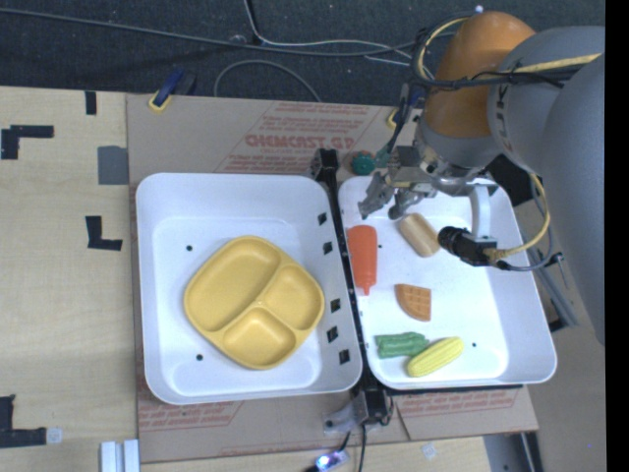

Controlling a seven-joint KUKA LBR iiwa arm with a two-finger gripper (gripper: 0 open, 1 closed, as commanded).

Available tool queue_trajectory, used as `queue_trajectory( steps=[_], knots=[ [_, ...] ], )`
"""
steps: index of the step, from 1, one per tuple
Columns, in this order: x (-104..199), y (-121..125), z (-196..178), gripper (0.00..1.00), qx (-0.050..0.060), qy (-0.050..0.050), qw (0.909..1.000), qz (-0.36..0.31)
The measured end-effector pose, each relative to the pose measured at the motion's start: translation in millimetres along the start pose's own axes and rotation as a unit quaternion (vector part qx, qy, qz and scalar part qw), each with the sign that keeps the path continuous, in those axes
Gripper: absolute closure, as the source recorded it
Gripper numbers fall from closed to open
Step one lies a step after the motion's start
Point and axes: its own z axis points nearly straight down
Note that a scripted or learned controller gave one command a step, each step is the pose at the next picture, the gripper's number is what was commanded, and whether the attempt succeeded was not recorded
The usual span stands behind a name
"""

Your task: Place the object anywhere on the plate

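Note:
A yellow three-compartment plate (254, 301) lies in the left bin (162, 205). The right bin (511, 347) holds an orange carrot (363, 256) along its left wall, a tan bread roll (418, 234), a waffle-like orange wedge (415, 301), a green pod (399, 343) and a yellow corn cob (434, 356). My gripper (389, 201) hangs over the right bin's back left corner, just above the carrot's top end and left of the bread roll. Its fingers are spread, with nothing between them.
The grey arm with its orange band (482, 62) reaches in from the upper right, with cables looping around the wrist. A black divider clamp (325, 162) sits at the bins' shared back edge, next to a small teal object (365, 162). Cardboard lies under both bins.

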Motion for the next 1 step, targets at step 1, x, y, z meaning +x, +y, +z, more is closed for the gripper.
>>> queue_trajectory(
  steps=[1],
  knots=[
    [48.1,-6.4,6.0,1.00,0.000,0.000,1.0000,0.001]
  ],
)
